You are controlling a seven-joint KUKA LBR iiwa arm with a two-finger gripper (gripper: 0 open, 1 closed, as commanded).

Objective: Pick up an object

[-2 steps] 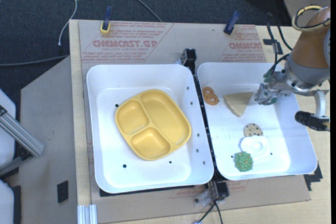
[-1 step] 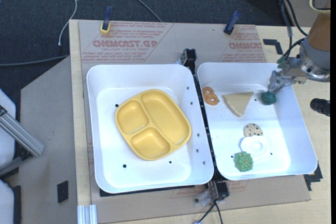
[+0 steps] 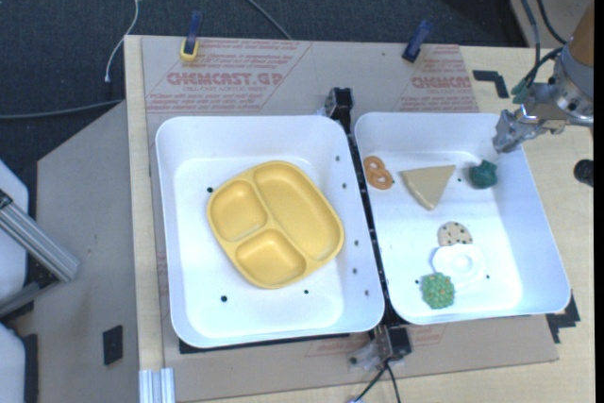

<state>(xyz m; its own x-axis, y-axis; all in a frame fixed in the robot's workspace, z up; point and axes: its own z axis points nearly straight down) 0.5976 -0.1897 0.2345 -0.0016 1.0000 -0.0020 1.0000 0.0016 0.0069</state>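
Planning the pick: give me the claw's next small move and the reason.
Probably shift the claw a little toward the small dark green lump and lower it. The claw sits at the right white bin's far corner, beside the lump rather than over it, and that lump is the nearest item, apart from the tan wedge.

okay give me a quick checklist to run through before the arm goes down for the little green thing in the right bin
1. Target in view: the dark green piece lies near the right bin's far right corner, uncovered. Ok.
2. Gripper near the target: it sits just up and right of the piece, apart from it. Ok.
3. Finger state: too small to judge. Cannot tell.
4. Room around the target: the tan wedge lies to its left with a gap. Ok.
5. Bin wall: the piece is close to it, so fingers may catch. Cannot tell.
6. Nothing in the gripper yet: cannot tell.
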